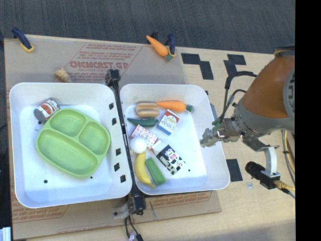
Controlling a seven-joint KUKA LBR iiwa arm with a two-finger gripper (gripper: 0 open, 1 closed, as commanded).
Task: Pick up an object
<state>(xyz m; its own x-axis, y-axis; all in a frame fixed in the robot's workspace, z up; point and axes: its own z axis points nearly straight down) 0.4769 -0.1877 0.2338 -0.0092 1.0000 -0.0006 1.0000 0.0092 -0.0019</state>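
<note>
A single fixed camera looks down on the bench [165,210] at a slant, seemingly from its near edge. Both the left bin [20,149] and the right bin [213,149] sit fully in frame at moderate range. The arm [266,97] enters from the right.

right bin [213,172] crowded left, seemingly open right

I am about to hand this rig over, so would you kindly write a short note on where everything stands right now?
Gripper: at the right bin's right rim, nothing visibly between its fingers.
Right bin: carrot, hot dog, banana, egg and small cartons.
Left bin: green divided plate, small can.
Done: nothing picked yet.
Left: reach in and lift one object.
</note>
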